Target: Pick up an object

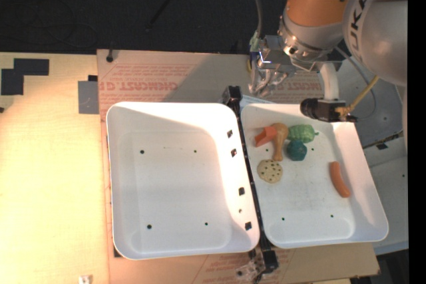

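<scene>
Arm (346, 3) enters from 1–2 o'clock, grey body with orange band, wrist hanging above the far edge of the bench. Left bin (126, 209) fills the centre and 7–9 o'clock region. Right bin (373, 223) sits edge to edge with it at 3–5 o'clock, the two joined along a dark clip strip; all candidate objects are in its far half, probably so one bin acts as source and the other as drop zone. Gripper (266, 83) is at about 12–1 o'clock, above the cardboard just beyond the right bin's far rim, not over any object; fingers point down with a thin gap visible, so reading is narrow, nothing between them. Judgement: arm is staged clear of the bin, approach not yet begun. Objects by size: orange sausage-like piece (339, 179) lying alone near the 3 o'clock wall, well apart from the rest, likely the easiest grasp; tan drumstick-like piece (279, 141) lying steeply toward 6 o'clock, touching the orange wedge (265, 136) on its 9 o'clock side; green leafy piece (302, 132); teal ball (297, 151) just beside it at 6 o'clock; spotted tan cookie (269, 171) at the drumstick's lower end. The cluster is tight; narrow fingers risk nudging neighbours.
</scene>
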`<state>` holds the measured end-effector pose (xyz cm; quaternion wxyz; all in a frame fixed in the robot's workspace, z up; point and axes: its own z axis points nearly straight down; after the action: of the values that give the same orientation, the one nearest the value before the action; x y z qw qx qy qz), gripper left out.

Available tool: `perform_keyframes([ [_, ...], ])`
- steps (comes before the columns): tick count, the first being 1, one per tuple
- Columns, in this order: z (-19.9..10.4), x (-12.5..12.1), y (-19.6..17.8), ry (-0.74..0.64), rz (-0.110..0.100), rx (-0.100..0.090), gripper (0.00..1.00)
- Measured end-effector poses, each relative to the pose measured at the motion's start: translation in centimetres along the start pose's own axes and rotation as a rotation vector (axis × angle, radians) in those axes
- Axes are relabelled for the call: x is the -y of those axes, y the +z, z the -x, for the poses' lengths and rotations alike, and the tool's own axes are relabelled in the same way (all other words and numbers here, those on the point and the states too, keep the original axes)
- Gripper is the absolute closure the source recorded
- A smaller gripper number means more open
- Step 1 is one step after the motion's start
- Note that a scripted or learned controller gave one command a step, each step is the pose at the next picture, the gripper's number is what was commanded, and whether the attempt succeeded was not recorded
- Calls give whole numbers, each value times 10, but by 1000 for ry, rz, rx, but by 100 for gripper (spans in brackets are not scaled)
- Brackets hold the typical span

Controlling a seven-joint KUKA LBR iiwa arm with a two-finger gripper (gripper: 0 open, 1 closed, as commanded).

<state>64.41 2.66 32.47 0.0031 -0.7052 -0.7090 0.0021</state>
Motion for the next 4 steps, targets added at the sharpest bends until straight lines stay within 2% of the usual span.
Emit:
perform_keyframes([
  [1, -59, 0, 8, 0, -2, 1, 100],
  [2, -3, 38, 22, 10, -4, 4, 100],
  [3, -52, 0, 22, 2, 3, 2, 100],
  [4, 6, 52, 35, 11, -4, 5, 100],
])
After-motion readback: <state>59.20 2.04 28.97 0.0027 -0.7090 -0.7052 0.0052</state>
